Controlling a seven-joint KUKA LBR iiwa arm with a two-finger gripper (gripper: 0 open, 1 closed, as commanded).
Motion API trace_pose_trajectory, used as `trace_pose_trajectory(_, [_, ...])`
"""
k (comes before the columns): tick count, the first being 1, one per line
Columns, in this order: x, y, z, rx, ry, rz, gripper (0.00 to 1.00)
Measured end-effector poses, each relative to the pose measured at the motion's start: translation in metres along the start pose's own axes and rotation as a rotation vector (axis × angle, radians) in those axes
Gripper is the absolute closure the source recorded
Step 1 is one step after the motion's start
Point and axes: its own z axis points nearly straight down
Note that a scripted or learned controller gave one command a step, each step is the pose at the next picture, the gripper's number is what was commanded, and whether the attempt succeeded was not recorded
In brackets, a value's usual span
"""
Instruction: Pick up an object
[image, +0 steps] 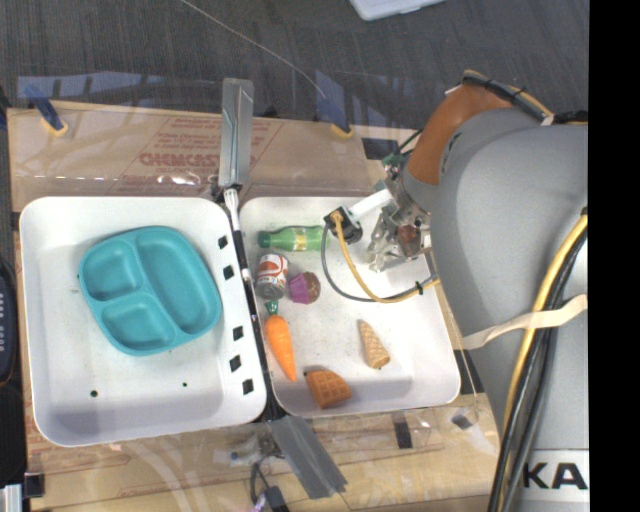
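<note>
Honestly, the hand (392, 243) hovers by the right bin's (432, 322) far wall; a descent there could clip it, missing the green bottle (293, 238).

Light is bright and even, falling from above. The two white bins (60, 400) come out nearly blown, with soft grey shading along their inner walls. Clear plastic sheeting (130, 160) over the bench's far edge carries pale glare streaks. The arm (520, 220) casts slight shade over the right bin's right edge. Focus is mildly soft throughout.
</note>
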Motion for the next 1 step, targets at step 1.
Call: trace_pose_trajectory(1, [0.0000,-0.0010,-0.0085,0.001,-0.002,-0.005,1.00])
